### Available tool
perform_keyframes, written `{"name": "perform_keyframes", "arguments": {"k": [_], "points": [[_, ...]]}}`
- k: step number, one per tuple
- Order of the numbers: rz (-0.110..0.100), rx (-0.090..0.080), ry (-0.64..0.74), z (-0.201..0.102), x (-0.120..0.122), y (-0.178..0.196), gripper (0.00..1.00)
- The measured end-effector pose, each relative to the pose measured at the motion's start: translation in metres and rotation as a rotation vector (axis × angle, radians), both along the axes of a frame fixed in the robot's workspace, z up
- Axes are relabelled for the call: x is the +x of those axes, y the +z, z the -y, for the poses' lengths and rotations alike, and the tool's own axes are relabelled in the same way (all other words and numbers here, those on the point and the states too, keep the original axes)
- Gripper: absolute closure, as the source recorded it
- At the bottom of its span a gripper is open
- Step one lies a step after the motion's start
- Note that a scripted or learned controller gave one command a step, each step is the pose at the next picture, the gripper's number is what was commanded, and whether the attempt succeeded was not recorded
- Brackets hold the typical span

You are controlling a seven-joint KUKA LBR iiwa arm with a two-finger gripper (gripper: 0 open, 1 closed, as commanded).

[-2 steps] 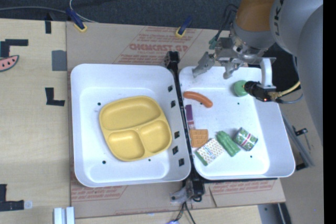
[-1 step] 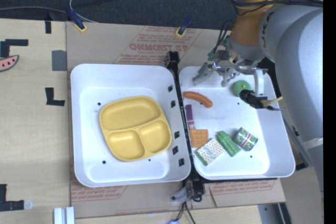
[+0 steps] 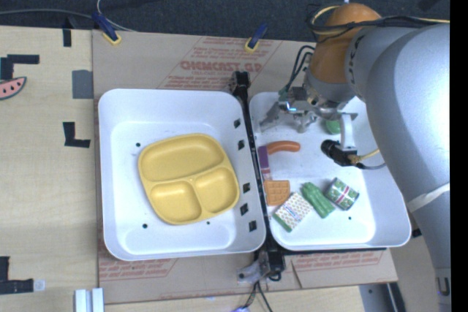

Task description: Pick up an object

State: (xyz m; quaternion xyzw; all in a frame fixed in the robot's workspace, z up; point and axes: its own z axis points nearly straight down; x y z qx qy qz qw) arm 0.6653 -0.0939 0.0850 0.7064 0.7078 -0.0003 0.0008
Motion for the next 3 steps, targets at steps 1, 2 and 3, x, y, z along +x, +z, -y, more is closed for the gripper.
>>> {"name": "perform_keyframes", "arguments": {"k": [1,2,3], "points": [[0.0,-0.001,0.001,-0.0002,0.0002,0.0101,1.0],[-0.001,-0.001,0.001,-0.0003,0.0,0.0095,0.0],[-0.001,-0.001,0.002,-0.0006,0.0,0.0191,1.0]]}}
